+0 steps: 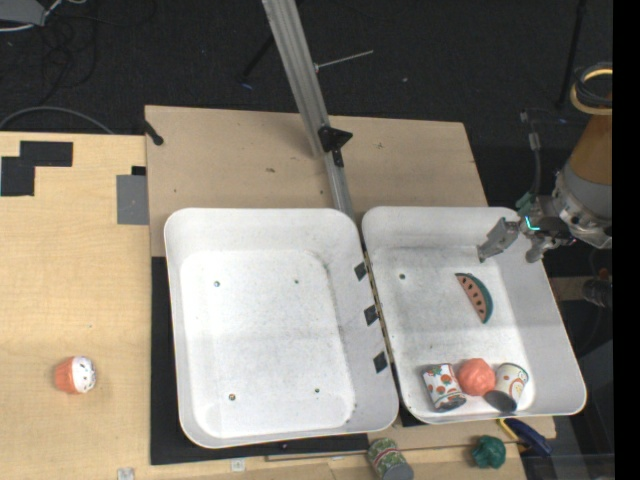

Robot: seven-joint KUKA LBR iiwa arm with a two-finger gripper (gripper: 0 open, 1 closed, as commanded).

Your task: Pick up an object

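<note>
Your gripper [515, 238] sits at the upper right of the right bin [425, 230], just over its rim, with the two fingers spread apart and nothing between them. The nearest thing to pick is the melon slice [476, 296], lying flat on the bin floor at mid-right of the frame, a little below and left of the gripper and apart from everything else. It looks like a small toy: light and probably stiff, thin and curved, so it may skid on the smooth floor if you nudge one end. Take it across its narrow width near the middle, fingers straddling the arc.

Along the bin's lower edge you have a cluster: a can [441, 386], a ball [476, 376] touching it, and a cup [511, 379] just beside the ball. The ball would likely roll out of a pinch, and the crowding leaves little finger room. The left bin [190, 230] offers no target.
</note>
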